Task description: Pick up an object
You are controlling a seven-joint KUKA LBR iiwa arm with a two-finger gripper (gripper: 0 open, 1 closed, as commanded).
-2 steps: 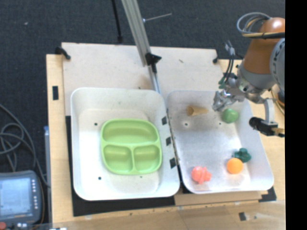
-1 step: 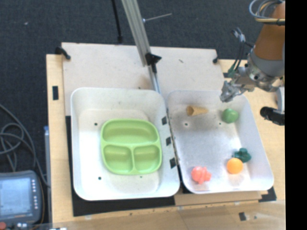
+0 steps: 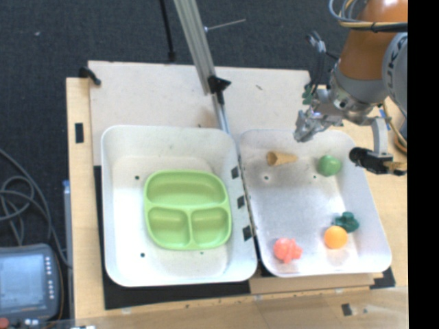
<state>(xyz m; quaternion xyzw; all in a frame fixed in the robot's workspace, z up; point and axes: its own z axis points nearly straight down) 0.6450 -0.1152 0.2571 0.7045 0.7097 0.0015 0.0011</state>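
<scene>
The nearest loose thing to the pincer [image 3: 304, 133] is a small tan cone [image 3: 280, 158], lying on its side on the floor of the right bin [image 3: 302, 204], just below and to the left of the fingertips and not touching them. A green ball [image 3: 330, 165] lies below and to the right of the pincer. Farther below it, near the bin's front, are an orange ball [image 3: 335, 237] touching a dark green piece [image 3: 346, 221], and a pink toy [image 3: 287, 250]. The arm [image 3: 367, 46] comes in from the right, its wrist tilted down and leftward over the bin's back rim. Whether the pincer's tips are apart or together cannot be told; nothing is seen between them. Well to the lower left, the left bin [image 3: 123, 156] holds a green divided tray [image 3: 186, 208].
</scene>
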